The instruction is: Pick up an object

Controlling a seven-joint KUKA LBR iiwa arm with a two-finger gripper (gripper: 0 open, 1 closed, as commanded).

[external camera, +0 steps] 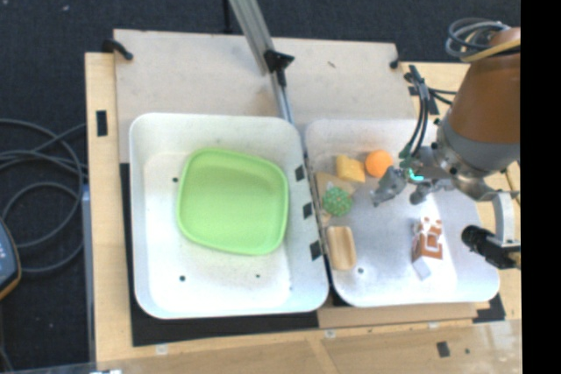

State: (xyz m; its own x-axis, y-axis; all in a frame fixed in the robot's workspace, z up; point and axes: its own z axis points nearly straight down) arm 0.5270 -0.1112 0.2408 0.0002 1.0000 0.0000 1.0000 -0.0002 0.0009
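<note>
The gripper (392, 185) hangs spread apart and holds nothing, just beside the orange ball (379, 162). It should go straight down around the ball, then squeeze gently.

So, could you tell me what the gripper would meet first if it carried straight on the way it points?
Probably the green ball: the gripper points left and slightly down the picture toward it. Its height above the bin is unclear.

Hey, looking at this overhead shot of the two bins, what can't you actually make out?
- Gripper, camera view: too small and blurred to read its state.
- Arm: cut off by the right edge.
- Red-and-white object in the right bin: markings too small to read.
- Green ball: surface pattern blurred.
</note>
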